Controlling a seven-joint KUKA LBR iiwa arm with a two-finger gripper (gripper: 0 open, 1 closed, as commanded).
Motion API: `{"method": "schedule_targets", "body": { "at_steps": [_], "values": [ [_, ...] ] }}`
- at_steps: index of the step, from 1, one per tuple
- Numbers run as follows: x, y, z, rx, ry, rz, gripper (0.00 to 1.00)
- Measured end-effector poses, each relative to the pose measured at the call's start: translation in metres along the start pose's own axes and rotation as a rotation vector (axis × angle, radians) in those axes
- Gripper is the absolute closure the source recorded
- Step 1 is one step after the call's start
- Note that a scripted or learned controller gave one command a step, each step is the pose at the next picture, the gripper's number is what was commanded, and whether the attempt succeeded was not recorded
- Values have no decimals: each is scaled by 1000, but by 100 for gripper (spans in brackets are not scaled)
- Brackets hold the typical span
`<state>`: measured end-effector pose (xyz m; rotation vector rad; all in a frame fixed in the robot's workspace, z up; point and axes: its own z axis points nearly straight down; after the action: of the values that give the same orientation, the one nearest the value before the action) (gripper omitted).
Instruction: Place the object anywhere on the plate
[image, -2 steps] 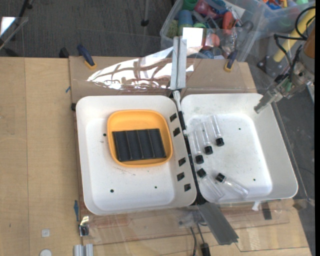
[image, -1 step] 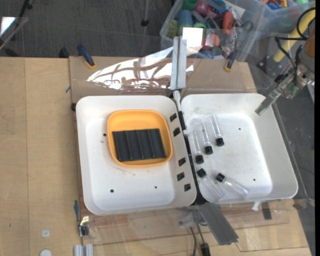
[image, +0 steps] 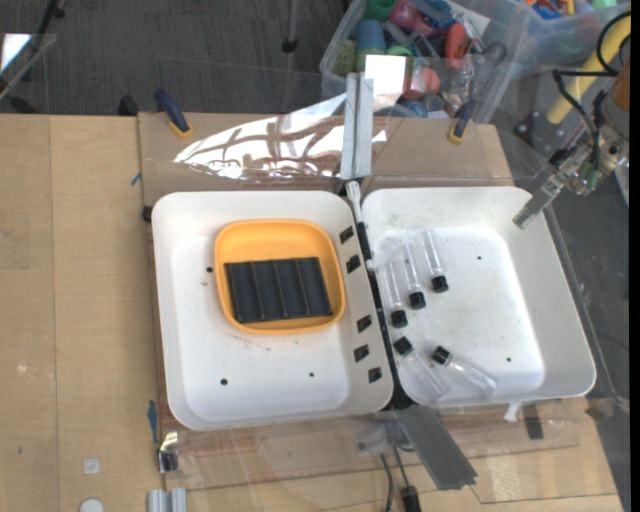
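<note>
An orange plate (image: 232, 255) lies in the left white bin (image: 190, 360). A black ridged rectangular block (image: 278, 290) rests flat on the plate and covers most of its middle. Several clear tubes with black caps (image: 418, 277) lie in the right white bin (image: 520, 300), most of them near its left wall, and one (image: 458, 367) sits toward the front. My gripper (image: 578, 176) hangs at the far right corner of the right bin, well away from the tubes and the plate. A grey part of it slants down toward the bin's rim.
A row of black clips (image: 360, 300) runs along the divide between the bins. An upright metal post (image: 356, 125) stands behind that divide. A clear box of colourful toys (image: 430, 40) and some cables sit at the back right.
</note>
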<state>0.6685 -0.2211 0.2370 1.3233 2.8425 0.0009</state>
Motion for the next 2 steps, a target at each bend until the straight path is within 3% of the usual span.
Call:
{"method": "schedule_targets", "body": {
  "at_steps": [2],
  "values": [
    [3,-4,6,3,6,-112,0]
  ]
}}
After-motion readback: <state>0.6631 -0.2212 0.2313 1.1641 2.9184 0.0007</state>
